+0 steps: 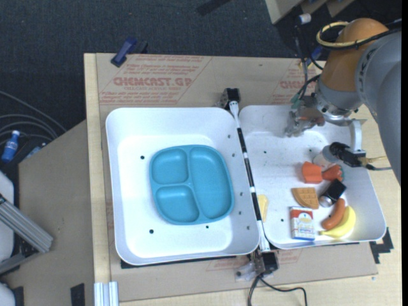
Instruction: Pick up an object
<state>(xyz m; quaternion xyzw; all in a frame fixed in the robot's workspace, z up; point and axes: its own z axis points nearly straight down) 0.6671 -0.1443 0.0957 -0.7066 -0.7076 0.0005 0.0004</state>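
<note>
Hovering over the smooth white right bin (274, 116), the metallic gripper (297, 125) — finger state unclear — nears nothing.

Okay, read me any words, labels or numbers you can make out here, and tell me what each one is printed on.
"CHEMCAST GP", red print on the brown board under the bins; the last letters are unsure.
Smaller red lines around it: too blurred to read.
Partial red print near the board's right end: unreadable.
Small red and white box in the right bin: print too small.

My gripper (298, 125) hangs upper right, over the right bin (274, 123); a tray (190, 183) lies in the left bin (127, 132); food, seemingly, clusters lower right.
</note>
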